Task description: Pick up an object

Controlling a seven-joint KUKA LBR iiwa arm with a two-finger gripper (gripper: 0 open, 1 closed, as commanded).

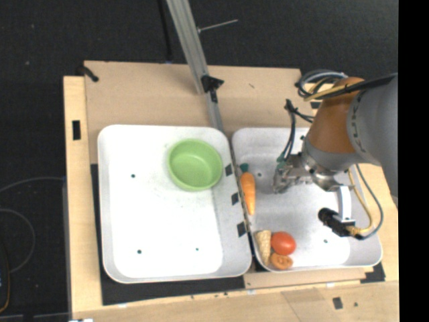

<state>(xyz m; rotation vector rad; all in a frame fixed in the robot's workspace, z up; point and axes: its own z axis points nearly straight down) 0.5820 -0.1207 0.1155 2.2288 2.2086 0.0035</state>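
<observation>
An orange carrot [248,191] with a green top lies along the left wall of the right bin [315,247]. At that bin's front left corner sit a red tomato [283,242], a pale bread-like piece [263,242] and a small orange-brown piece [281,261]. A green bowl [195,165] rests at the back of the left bin [134,233]. My gripper [284,178] hangs low over the middle of the right bin, a little right of the carrot and apart from it. No object shows between its tips.
A slanted metal rod [191,45] runs from the top of the view down to the gap between the bins. Cables and a black fitting [335,221] hang off the wrist over the right bin's right side. Brown bench board surrounds both bins.
</observation>
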